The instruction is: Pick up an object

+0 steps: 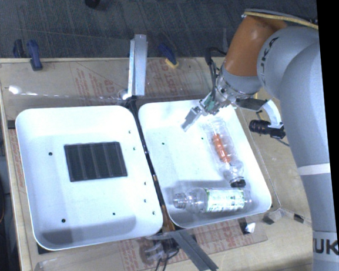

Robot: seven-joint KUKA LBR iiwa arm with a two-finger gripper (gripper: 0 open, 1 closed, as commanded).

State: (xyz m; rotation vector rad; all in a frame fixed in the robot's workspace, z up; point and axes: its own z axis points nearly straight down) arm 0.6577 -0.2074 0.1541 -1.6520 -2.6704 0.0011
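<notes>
Two white bins sit side by side on the bench (19,174). The left bin (47,225) carries a dark ribbed pad (95,161) on its floor. The right bin (171,155) holds two clear plastic bottles. One bottle (222,148), with orange contents and a dark cap at its near end, lies lengthwise along the right wall. The other bottle (213,200), with a green-and-white label, lies across the near wall. The dark cap end of the first comes close to the labelled one in the near right corner; whether they touch cannot be told.

The arm reaches in from the right, and the hand (196,115) hangs over the far part of the right bin, just beside the far end of the orange bottle. It looks tilted, its tip pointing toward the bin's middle. How far it is open cannot be told, and nothing shows between its tips.

The step in hand looks like the approach to a pick, with nothing lifted yet. The orange bottle is the nearest target. To do it well, the hand should come down over the bottle's body, not its tapered neck, with its closing line set across the bottle's width. Clear, round plastic is likely to roll or slip, so a centred, square descent matters. The right wall stands close by, so the outer tip needs room between bottle and wall.
</notes>
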